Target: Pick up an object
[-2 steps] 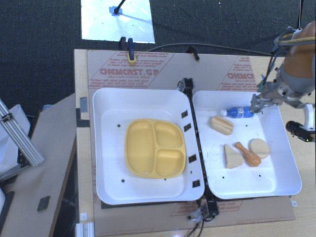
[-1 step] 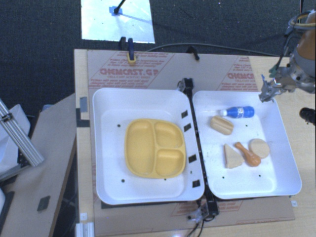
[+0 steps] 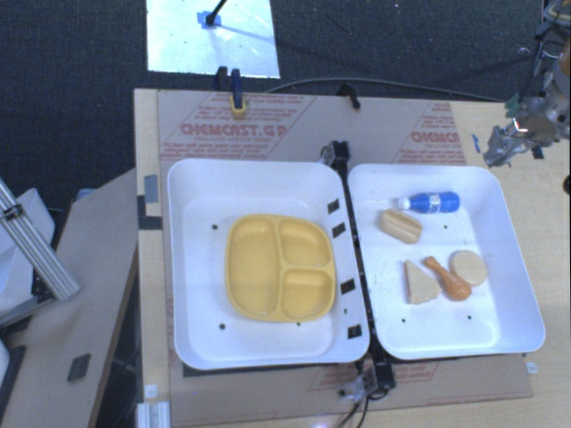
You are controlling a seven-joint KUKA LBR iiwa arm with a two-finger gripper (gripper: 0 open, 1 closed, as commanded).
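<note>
My pincer hangs outside the right bin, just beyond its far right corner and above the bench; how my pincer is set I cannot tell, since it is small and blurred here. Taking the right bin as my landmark: a blue bottle lies on its side near the bin's far wall, a tan bread roll sits just beside it toward the bin's left wall, and nearer the front lie a pale wedge, an orange drumstick-shaped piece touching it, and a round beige disc against that piece. Just left of this bin stands the left bin, holding a yellow divided plate.
</note>
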